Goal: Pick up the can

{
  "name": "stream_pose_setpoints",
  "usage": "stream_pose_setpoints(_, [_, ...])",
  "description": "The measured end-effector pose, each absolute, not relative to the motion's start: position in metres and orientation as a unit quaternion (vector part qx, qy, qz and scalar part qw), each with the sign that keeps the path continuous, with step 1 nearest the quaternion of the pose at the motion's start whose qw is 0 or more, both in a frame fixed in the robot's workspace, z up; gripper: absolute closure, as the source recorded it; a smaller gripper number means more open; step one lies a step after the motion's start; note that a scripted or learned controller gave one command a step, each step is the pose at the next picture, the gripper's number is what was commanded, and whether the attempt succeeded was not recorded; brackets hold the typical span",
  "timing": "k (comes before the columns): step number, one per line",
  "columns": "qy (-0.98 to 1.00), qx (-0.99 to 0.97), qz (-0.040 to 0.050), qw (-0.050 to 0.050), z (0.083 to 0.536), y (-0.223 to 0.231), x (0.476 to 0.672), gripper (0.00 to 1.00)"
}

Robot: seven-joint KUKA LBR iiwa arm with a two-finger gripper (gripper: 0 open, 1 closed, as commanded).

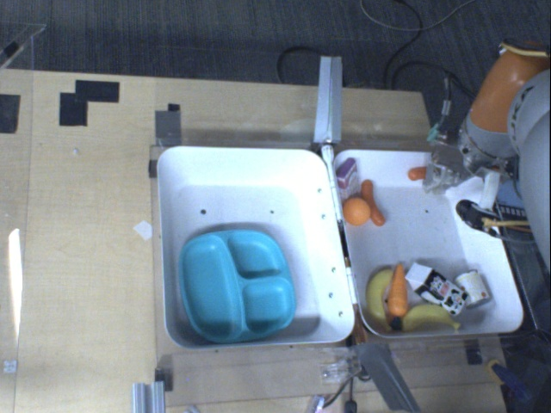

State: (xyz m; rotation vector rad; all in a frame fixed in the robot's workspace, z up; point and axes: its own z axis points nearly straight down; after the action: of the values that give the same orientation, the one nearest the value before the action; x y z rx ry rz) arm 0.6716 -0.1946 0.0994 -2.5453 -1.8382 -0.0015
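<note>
Arm: the grey arm (516, 119) with its orange band reaches in from the right, over the far right corner of the right bin (430, 231).
Gripper: the gripper (445, 177) sits low over the far end of that bin, just beside a small orange piece (417, 174).
Grip: I cannot tell how wide it stands, as the tip is small and blurred. Nothing is seen held in it.
Can: most likely the small pale cylinder (473, 287) lying on its side in the near right corner of the right bin. It touches or nearly touches a black, white and red box (441, 289).
Doubt: a small purple container (345, 173) at the far left corner of the same bin could also be the can. It is too small to be sure.
Neighbours: two bananas (428, 318), a carrot (396, 289) across them, and further back an orange (355, 211) with a second carrot (372, 203).
Left bin: the left bin (241, 170) holds a blue divided plate (237, 284), which is no part of the job.
Done: by my reading, nothing. The pale cylinder rests in the bin, well apart from the gripper.
Left: bring the gripper to the near corner, come down over the cylinder, close on it and lift.
Risk: the box and bananas crowd one side of it, so a closing grip may catch them instead.
</note>
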Motion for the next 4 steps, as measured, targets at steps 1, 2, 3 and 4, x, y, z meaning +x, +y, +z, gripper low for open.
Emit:
stream_pose_setpoints(1, [-0.618, -0.786, -0.0013, -0.003, 0.12, -0.196, 0.671, 1.0])
stream_pose_setpoints(2, [-0.494, -0.87, -0.0027, -0.003, 0.274, -0.162, 0.67, 1.0])
stream_pose_setpoints(3, [-0.553, -0.833, -0.0015, -0.001, 0.222, -0.128, 0.652, 1.0])
stream_pose_setpoints(4, [-0.377, -0.926, -0.0019, -0.001, 0.26, -0.11, 0.661, 1.0])
